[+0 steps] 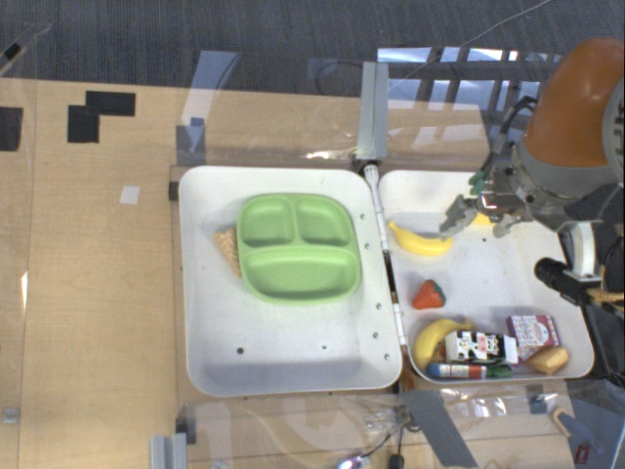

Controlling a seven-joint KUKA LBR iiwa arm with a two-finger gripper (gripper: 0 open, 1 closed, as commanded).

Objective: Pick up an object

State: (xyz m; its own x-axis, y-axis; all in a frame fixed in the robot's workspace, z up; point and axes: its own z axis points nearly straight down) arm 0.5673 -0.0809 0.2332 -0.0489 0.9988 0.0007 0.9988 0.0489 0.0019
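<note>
Nearest the camera, packed along the front wall of the right bin (583,355): a marker pen (467,370), a small black-and-white carton (476,345), a yellow lemon-like fruit (434,337), a purple-and-white carton (532,330) and a tan, bread-like piece (550,361). Strawberry (428,294) sits alone, just behind that cluster.

Banana (422,241) lies behind the strawberry, close to the divider, its right end under the gripper. Gripper (479,217) hangs at that end, fingers spread apart with nothing between them; one finger points down-left toward the fruit.

Left bin (210,355), across the divider from the banana: green divided tray (297,246), with a tan cracker-like piece (228,250) at the tray's left edge.

Judgement: approach stage, banana the likely target, not yet grasped.

Risks: contact looks set for the tapered tip rather than the middle, so closing fingers may squeeze the curved fruit out sideways or roll it against the divider. Height above the banana cannot be read from this slant; closing too high would catch air.
</note>
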